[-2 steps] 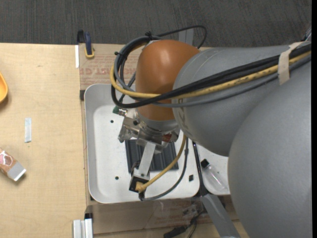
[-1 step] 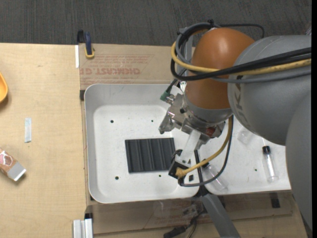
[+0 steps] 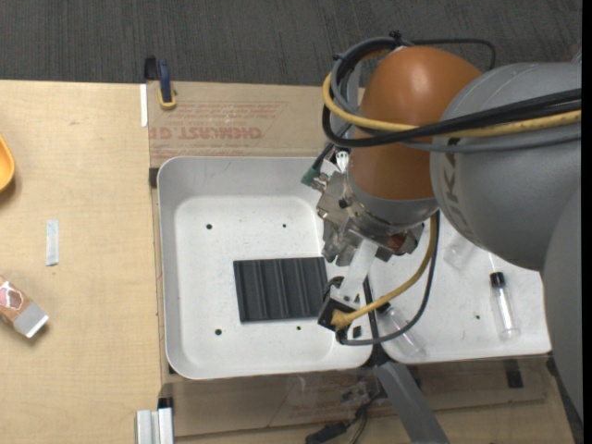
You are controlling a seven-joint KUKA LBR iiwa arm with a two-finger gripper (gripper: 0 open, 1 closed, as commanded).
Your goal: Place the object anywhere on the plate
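A black ridged plate (image 3: pixel 280 288) lies flat in the left white bin (image 3: pixel 185 211), right of its middle. My gripper (image 3: pixel 363 252) hangs under the orange wrist, over the wall between the two bins and just right of the plate's right edge. The wrist hides what is beneath it. In the right bin (image 3: pixel 532 336) lie a clear syringe-like tube with a black end (image 3: pixel 500 302) and another clear piece (image 3: pixel 404 331) near the front wall.
Left of the bins, the wooden bench carries a small white strip (image 3: pixel 52 243), a wrapped packet (image 3: pixel 20 309) and an orange thing (image 3: pixel 5 165) at the edge. Behind the left bin, a blue clamp (image 3: pixel 164 83) holds a cardboard sheet (image 3: pixel 222 123).
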